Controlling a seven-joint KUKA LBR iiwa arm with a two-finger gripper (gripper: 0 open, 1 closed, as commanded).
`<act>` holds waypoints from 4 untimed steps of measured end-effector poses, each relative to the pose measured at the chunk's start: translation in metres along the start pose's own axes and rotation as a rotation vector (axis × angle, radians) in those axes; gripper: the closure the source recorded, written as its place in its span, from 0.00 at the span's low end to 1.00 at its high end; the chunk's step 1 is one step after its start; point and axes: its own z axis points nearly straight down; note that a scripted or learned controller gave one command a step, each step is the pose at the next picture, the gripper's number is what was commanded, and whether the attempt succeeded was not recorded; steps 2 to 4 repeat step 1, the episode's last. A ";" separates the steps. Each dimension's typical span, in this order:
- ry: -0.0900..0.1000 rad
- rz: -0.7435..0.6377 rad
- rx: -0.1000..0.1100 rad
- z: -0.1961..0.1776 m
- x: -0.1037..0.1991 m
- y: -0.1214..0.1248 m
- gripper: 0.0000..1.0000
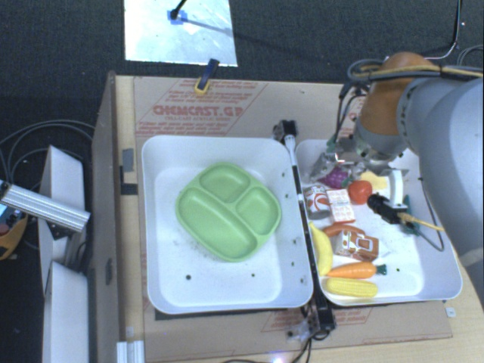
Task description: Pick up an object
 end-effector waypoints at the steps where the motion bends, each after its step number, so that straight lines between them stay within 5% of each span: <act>1: 0.000 -0.002 -0.004 -0.013 0.000 0.001 1.00; 4: 0.000 -0.002 -0.004 -0.013 0.000 0.001 1.00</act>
